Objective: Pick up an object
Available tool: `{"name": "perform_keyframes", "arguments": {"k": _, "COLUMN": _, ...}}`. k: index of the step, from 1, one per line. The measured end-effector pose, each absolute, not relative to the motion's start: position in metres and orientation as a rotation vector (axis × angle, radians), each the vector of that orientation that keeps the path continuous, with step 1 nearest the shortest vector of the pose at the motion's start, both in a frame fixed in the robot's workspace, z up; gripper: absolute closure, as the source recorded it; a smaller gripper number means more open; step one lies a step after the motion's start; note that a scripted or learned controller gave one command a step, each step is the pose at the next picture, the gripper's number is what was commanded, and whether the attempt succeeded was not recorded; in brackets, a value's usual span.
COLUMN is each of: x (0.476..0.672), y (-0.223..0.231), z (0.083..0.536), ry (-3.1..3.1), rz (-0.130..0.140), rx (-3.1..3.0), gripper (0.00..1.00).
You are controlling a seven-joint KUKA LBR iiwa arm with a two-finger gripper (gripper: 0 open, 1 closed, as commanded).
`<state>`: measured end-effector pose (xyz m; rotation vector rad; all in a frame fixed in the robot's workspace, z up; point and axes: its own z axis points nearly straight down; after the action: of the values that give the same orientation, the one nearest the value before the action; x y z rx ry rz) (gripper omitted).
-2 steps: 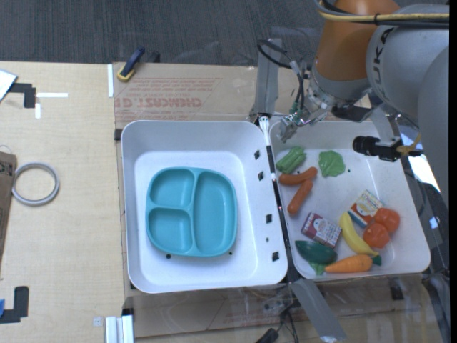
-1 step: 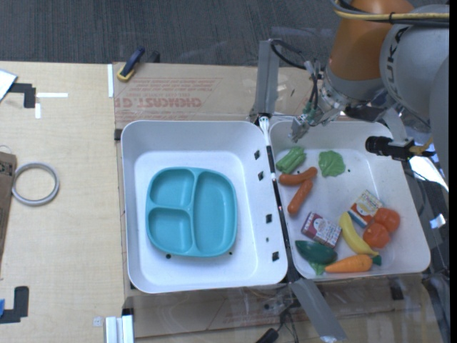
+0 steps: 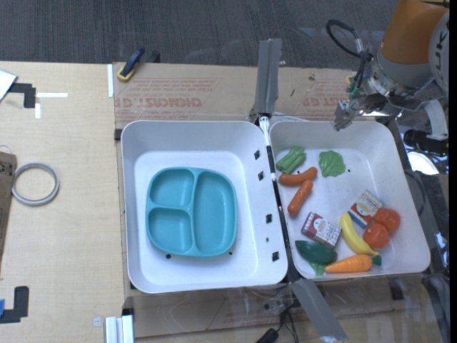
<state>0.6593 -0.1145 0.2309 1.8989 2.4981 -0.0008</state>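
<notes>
**Friend:** Where is your arm right now?

**Me:** I see my pincer (image 3: 344, 117) up over the far rim of the right bin (image 3: 400, 156). It hangs above the edge. I see nothing held in it. It is small and dark from here, so I cannot tell how wide it is open.

**Friend:** What is in that right bin?

**Me:** Lots of toy food. Near the far side of the right bin lies a green leafy piece (image 3: 331, 163), and beside it, closer to the middle wall, a green pepper (image 3: 290, 159). Just under the pepper are two orange sausages (image 3: 299, 186), side by side and tilted. Nearer to me in the right bin sits a small red box (image 3: 320, 229). Next to it is a yellow banana (image 3: 353, 234), and by the banana a white and red carton (image 3: 366, 206) and a red tomato (image 3: 381, 227). At the near edge of the right bin lies an orange carrot (image 3: 349, 264), touching a dark green veggie (image 3: 314, 251).

**Friend:** Is the pincer close to any of them?

**Me:** The leafy piece is the nearest, but they are apart.

**Friend:** And the other bin?

**Me:** The left bin (image 3: 136, 191) sits right against the right bin. It holds a teal plate (image 3: 191, 211) with three parts. Far left of the right bin, on the tabletop (image 3: 64, 191), lies a roll of tape (image 3: 34, 184).
</notes>
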Motion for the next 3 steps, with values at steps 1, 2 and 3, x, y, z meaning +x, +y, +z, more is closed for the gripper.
{"name": "perform_keyframes", "arguments": {"k": 1, "x": 0.659, "y": -0.026, "z": 0.218, "ry": 2.481, "rz": -0.002, "rx": 1.929, "gripper": 1.0}}
{"name": "perform_keyframes", "arguments": {"k": 2, "x": 0.659, "y": 0.023, "z": 0.218, "ry": 2.514, "rz": -0.003, "rx": 1.884, "gripper": 1.0}}
{"name": "perform_keyframes", "arguments": {"k": 3, "x": 0.659, "y": 0.064, "z": 0.191, "ry": 2.593, "rz": -0.003, "rx": 1.775, "gripper": 1.0}}
